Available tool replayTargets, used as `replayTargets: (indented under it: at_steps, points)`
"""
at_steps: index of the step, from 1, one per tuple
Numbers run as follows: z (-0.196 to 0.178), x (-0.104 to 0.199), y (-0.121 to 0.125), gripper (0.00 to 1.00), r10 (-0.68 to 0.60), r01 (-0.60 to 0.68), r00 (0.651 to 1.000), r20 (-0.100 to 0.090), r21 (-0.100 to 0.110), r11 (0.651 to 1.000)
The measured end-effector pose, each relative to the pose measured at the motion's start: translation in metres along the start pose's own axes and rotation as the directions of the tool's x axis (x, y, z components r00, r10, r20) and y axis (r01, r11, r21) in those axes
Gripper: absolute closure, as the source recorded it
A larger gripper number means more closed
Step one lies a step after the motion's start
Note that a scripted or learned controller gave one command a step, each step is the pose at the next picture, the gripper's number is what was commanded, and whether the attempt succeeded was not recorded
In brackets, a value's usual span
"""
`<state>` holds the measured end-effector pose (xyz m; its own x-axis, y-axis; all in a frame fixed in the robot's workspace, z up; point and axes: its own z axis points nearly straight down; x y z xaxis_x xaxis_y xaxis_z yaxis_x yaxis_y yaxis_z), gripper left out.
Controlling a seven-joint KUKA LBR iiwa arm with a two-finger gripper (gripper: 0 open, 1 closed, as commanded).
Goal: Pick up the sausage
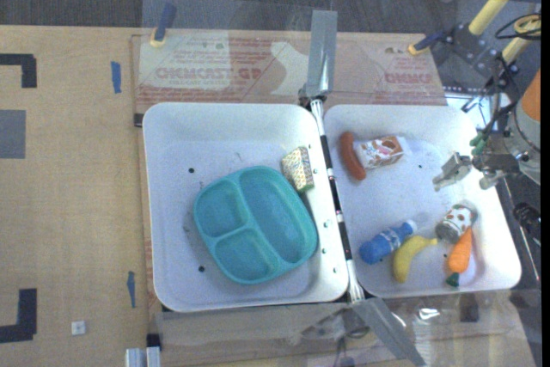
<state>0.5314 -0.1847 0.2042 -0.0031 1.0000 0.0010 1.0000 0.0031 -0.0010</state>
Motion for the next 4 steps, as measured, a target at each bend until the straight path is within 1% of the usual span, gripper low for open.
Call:
replayTargets:
  at_steps: [1, 2, 4]
  points:
    - [-0.010, -0.001, 0.001, 1.00, 0.001, -0.001, 1.000, 0.001, -0.003, 1.000]
    - [-0.081, -0.039, -0.021, 1.00, -0.022, 0.022, 1.000, 0.003, -0.003, 1.000]
    - [-0.102, -0.042, -0.019, 1.00, -0.021, 0.021, 1.000, 0.008, -0.011, 1.000]
